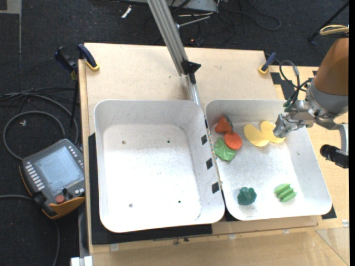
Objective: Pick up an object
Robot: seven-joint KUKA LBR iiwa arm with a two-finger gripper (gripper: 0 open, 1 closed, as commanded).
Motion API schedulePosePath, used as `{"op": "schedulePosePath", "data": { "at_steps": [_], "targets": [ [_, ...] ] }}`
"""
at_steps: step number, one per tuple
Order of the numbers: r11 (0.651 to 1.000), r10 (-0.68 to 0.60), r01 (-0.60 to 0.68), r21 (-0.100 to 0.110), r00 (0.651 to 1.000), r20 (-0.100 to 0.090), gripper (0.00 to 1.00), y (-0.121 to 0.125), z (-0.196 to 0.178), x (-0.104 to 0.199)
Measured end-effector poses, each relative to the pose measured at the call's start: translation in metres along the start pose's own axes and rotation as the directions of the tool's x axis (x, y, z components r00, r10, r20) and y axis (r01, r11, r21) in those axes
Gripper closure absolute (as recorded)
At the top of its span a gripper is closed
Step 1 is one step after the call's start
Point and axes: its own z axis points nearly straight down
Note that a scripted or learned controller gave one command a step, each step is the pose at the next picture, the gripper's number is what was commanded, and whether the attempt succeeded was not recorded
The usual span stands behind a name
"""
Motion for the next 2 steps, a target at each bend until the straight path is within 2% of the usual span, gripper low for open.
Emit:
{"op": "schedulePosePath", "data": {
  "at_steps": [1,2],
  "targets": [
    [1.0,0.0,0.0,0.002,1.0,0.0,1.0,0.001,-0.019,0.0],
    [1.0,-0.004,0.004,0.005,1.0,-0.004,1.0,-0.001,-0.033,0.051]
  ]
}}
